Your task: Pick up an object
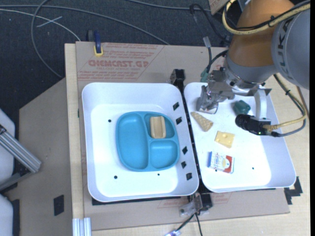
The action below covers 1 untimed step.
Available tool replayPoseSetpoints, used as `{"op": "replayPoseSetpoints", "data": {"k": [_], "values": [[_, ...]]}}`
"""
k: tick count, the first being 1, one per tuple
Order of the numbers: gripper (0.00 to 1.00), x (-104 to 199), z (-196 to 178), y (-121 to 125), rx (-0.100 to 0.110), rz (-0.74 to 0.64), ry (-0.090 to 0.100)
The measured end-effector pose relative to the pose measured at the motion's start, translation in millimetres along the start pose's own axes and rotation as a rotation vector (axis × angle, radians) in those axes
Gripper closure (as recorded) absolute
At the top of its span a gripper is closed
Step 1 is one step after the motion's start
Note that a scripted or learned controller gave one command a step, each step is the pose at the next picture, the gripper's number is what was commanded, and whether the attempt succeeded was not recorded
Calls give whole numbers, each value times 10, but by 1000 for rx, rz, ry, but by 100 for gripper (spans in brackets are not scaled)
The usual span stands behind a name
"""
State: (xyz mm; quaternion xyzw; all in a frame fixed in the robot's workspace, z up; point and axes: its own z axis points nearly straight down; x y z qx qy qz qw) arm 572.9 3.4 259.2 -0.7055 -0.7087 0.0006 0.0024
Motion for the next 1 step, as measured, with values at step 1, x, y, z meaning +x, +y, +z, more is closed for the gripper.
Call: {"op": "replayPoseSetpoints", "data": {"k": [1], "values": [[100, 448, 205, -218, 2, 0, 0]]}}
